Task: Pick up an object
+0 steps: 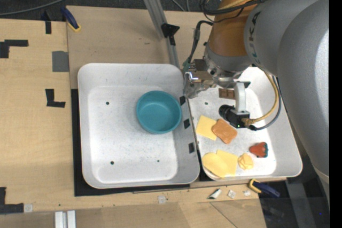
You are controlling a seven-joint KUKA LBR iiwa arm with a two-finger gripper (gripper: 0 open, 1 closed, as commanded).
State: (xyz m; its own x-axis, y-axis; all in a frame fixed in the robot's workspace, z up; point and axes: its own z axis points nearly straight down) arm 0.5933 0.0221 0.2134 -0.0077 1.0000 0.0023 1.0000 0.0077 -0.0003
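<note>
1 orange block [225,131] lies diagonally in right bin [291,160]; tool [193,83] state unclear.

Blue clamps [71,18], black tape marks [52,97]

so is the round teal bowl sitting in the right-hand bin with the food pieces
No, the round teal bowl sits alone in the left white bin, while the yellow and orange food pieces lie in the right white bin.
</note>
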